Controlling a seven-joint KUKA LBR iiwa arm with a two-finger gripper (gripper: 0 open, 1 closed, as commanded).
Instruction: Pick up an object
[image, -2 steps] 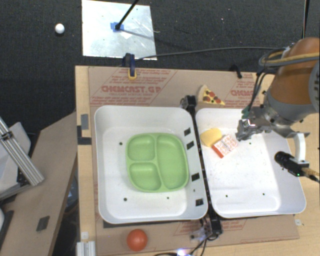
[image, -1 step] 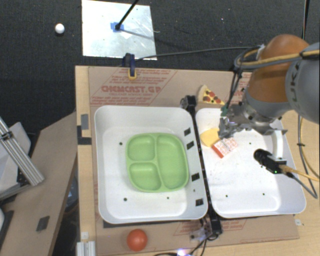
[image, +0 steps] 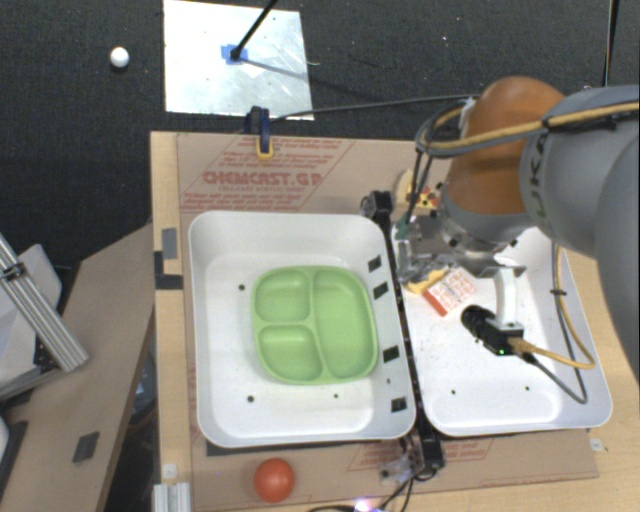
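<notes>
Camera view is showing my claw (image: 425, 262) hovering over the right bin's (image: 520, 400) far-left corner, its grip state unclear. An orange-and-white packet (image: 450, 291) is lying just beside it; descending there risks striking the bin wall.

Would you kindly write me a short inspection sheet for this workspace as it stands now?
Surface: two shallow white bins side by side on a brown cardboard sheet.
Job's things: green three-compartment plastic tray in the left bin; small red-and-white packet in the right bin.
Clutter: orange ball on the cardboard in front of the bins.
Grippers: gripper low over the right bin's far left corner, beside the packet.
Cables: yellowish cable looping across the right bin.
Surroundings: white ball on dark floor; silvery sheet.
</notes>
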